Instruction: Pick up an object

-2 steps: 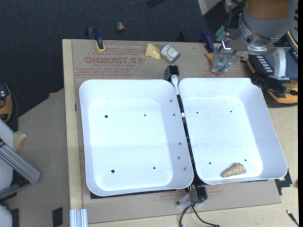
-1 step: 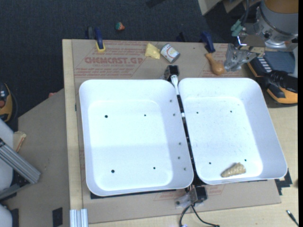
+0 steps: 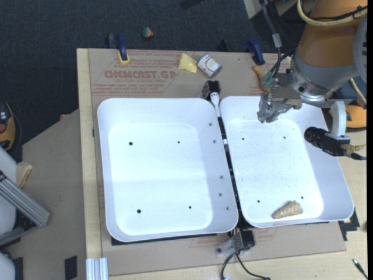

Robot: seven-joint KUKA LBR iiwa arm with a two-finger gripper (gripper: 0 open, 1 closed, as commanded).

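Note:
A small tan, cone-shaped object (image 3: 288, 210) lies in the right bin (image 3: 326, 174) near its front edge. My gripper (image 3: 266, 116) hangs over the back left part of that same bin, well away from the tan object, which sits toward the front. The grey arm with its orange band comes in from the upper right. Nothing is visible between the fingertips.
The left bin (image 3: 116, 156) stands beside the right one, with a black divider strip (image 3: 224, 150) between them. On the bench behind the bins lie a yellow piece (image 3: 187, 63) and a small white-and-grey block (image 3: 209, 65). Blue clamps (image 3: 122, 46) hold the back edge.

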